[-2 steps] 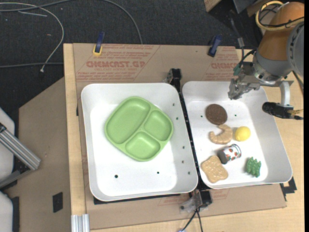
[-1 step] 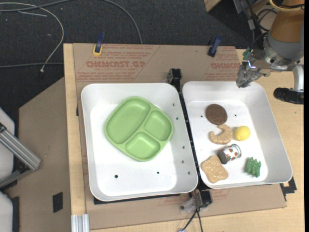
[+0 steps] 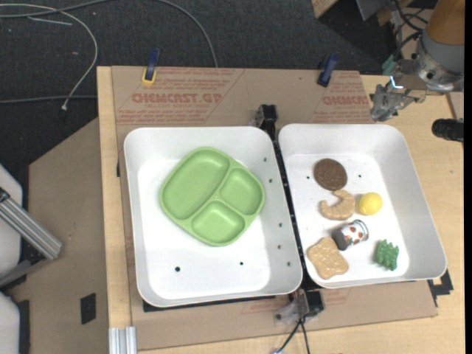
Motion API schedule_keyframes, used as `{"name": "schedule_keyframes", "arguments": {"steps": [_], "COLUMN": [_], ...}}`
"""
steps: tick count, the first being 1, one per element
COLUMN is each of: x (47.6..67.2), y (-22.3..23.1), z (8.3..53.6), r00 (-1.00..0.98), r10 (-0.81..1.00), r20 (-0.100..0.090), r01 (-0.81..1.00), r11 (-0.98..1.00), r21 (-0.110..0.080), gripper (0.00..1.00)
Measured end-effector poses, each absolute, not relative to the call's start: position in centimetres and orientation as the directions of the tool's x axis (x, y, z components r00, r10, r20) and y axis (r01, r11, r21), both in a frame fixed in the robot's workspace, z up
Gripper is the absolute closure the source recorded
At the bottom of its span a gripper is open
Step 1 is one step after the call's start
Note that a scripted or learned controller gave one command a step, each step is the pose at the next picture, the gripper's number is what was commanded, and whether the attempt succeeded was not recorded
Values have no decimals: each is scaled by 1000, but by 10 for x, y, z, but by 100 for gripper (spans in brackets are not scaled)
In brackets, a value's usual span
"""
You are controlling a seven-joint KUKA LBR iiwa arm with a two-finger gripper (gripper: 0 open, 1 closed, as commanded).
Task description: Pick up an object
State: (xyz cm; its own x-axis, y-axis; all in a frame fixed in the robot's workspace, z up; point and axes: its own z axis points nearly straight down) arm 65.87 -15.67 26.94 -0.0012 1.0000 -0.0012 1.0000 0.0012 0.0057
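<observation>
The right bin [image 3: 398,150] holds several small items: a brown round cookie [image 3: 330,173], a tan curved biscuit [image 3: 337,206], a yellow ball [image 3: 369,203], a small red and white can [image 3: 349,235] lying on its side, a tan square cracker [image 3: 327,258] and a green toy [image 3: 386,254]. My gripper [image 3: 385,103] hangs above the bench just past the right bin's far edge, apart from every item. Nothing shows between its fingers.
The left bin [image 3: 147,257] holds a green three-compartment plate [image 3: 212,195]. Two blue clamps [image 3: 152,65] [image 3: 327,70] sit on the bench's far edge. Cardboard lies under both bins. Cables run over the dark floor at the back.
</observation>
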Motion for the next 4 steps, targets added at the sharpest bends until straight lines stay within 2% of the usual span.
{"name": "schedule_keyframes", "arguments": {"steps": [1, 2, 3, 4], "x": [632, 602, 589, 567], "y": [-117, -71, -19, 31], "z": [258, 253, 238, 243], "r00": [-2, -2, -1, -2], "r10": [1000, 1000, 1000, 1000], "r20": [2, 1, 1, 2], "r01": [1000, 1000, 1000, 1000], "r11": [2, 2, 1, 2], "r21": [-3, -3, -3, -3], "gripper": [100, 100, 100, 100]}}
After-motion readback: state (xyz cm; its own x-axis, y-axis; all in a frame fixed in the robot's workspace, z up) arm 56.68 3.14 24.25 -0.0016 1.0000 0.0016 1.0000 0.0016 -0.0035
